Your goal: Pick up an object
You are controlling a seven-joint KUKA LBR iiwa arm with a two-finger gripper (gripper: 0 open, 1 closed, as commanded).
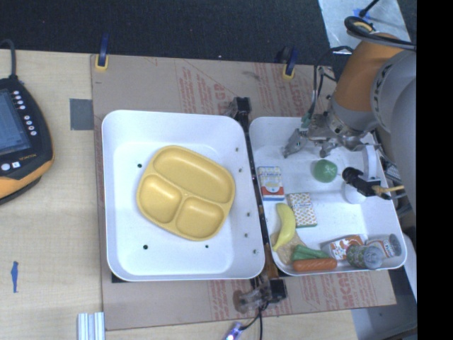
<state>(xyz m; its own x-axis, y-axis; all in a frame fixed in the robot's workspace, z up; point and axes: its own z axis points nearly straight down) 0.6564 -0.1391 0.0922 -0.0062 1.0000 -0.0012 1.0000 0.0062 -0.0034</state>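
My gripper [309,147] hangs over the far end of the right bin [283,127], open, with nothing between its spread fingers. A green lime [325,170] lies just in front of it and a little to the right, apart from the fingertips. Further forward in the same bin are a small red-and-white carton [270,181], a patterned box [304,208], a yellow banana [284,225], a carrot [313,264] with a green vegetable [306,251] beside it, and a labelled can [359,251] lying on its side.
The left bin [117,190] holds a yellow divided plate [185,201]. An orange-edged teach pendant [18,140] lies on the bench at the far left. The arm's grey and orange body [375,76] fills the upper right.
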